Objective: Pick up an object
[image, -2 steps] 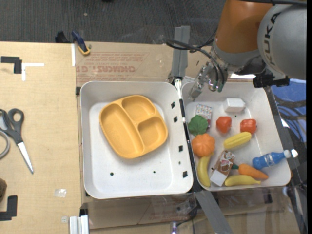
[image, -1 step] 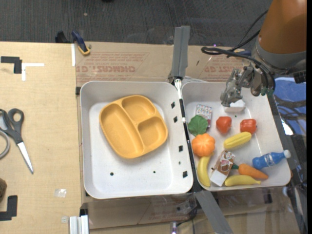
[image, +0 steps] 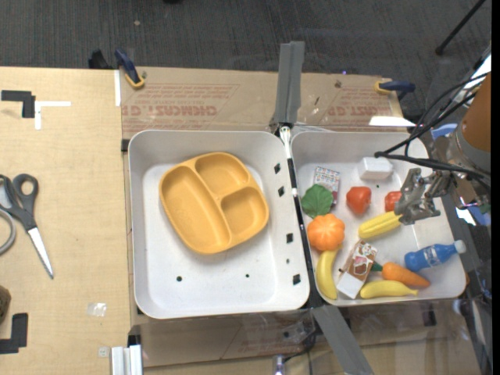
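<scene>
Two white bins side by side on table [image: 62,170]. Left bin [image: 148,287]: yellow divided plate [image: 213,201] near its centre. Right bin [image: 445,287]: hand [image: 412,203] low over right half, beside red tomato [image: 393,201] and touching right end of corn cob [image: 380,225]; cannot tell open or closed, nothing seen gripped. Also there: second tomato [image: 358,199], green leafy piece [image: 317,200], orange [image: 326,231], banana [image: 326,276] along left wall, carrot [image: 405,275], blue bottle [image: 432,255] near right edge, small carton [image: 356,269] at front. Scissors [image: 30,221] on table at left edge
</scene>
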{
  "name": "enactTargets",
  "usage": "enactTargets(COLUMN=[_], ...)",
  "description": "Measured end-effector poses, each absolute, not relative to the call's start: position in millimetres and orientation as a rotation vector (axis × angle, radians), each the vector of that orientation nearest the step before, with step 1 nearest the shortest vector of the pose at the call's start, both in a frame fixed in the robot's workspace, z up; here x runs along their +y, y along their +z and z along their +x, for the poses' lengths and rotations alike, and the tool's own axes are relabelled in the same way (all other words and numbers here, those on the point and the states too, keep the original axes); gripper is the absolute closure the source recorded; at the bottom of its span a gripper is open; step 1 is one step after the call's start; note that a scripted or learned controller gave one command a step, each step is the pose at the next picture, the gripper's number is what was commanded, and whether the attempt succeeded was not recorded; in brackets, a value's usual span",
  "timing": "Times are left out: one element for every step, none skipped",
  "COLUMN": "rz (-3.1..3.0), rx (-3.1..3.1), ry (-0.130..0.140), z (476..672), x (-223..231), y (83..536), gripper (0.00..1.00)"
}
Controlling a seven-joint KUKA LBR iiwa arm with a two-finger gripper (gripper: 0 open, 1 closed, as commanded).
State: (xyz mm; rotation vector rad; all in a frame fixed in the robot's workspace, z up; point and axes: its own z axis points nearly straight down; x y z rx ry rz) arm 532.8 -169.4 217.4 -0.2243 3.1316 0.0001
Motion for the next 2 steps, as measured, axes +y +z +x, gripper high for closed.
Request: enactTargets(rz=[-0.242, -0.245], rx=[3.11, 3.126], ry=[-0.012, -0.002], z=[514.2, 509.5], x=[-157.4, -155.5], y=[117.4, 110.6], gripper=[1.0, 0.0])
